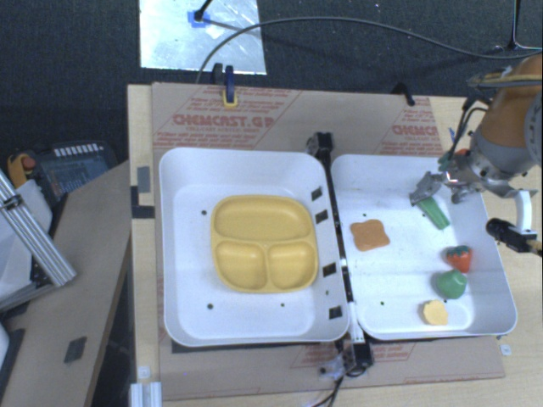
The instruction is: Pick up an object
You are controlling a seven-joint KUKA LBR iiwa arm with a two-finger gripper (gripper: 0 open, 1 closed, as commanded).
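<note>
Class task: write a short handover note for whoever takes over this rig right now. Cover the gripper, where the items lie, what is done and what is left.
Gripper: low over the right bin, at the upper end of the green stick; grasp state cannot be told.
Right bin items: toast left of centre; tomato, green ball and yellow piece along the right side.
Left bin: yellow tray.
Done: arm brought to the stick.
Left: grip confirmed and item lifted; nothing is seen raised yet.

Arm (509, 121) reaches in from right, orange band above wrist, pincer (434, 189) low, pointing left.
</note>
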